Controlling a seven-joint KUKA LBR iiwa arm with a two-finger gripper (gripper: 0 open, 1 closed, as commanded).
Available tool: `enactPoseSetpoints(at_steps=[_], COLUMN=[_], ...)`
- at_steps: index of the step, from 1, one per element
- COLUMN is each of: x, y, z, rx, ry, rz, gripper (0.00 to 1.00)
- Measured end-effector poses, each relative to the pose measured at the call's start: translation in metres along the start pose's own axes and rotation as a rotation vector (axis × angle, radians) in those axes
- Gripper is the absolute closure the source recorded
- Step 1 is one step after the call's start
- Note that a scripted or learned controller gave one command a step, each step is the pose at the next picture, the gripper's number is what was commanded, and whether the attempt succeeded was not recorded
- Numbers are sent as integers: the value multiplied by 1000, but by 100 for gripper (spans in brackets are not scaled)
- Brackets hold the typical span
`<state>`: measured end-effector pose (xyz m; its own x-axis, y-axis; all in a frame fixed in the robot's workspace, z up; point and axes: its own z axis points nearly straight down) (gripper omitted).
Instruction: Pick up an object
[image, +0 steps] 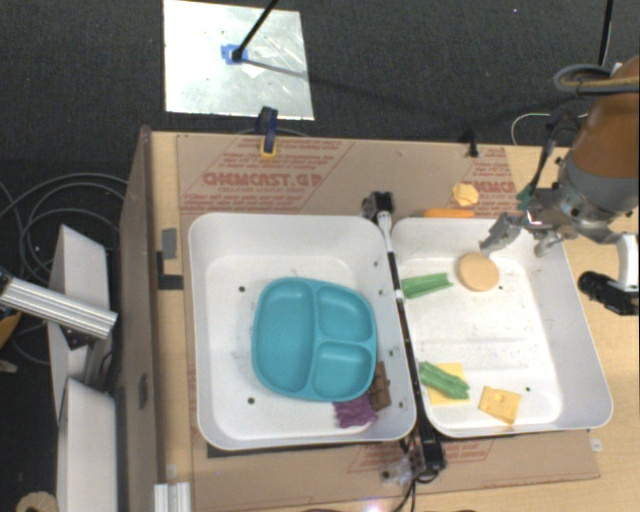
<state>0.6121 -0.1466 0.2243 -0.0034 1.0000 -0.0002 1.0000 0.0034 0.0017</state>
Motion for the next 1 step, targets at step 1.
enactPoseSetpoints(at_steps=[1], x=[25], y=[11], z=[94], rx=[7], ry=[2], rz=[-3], gripper=[0])
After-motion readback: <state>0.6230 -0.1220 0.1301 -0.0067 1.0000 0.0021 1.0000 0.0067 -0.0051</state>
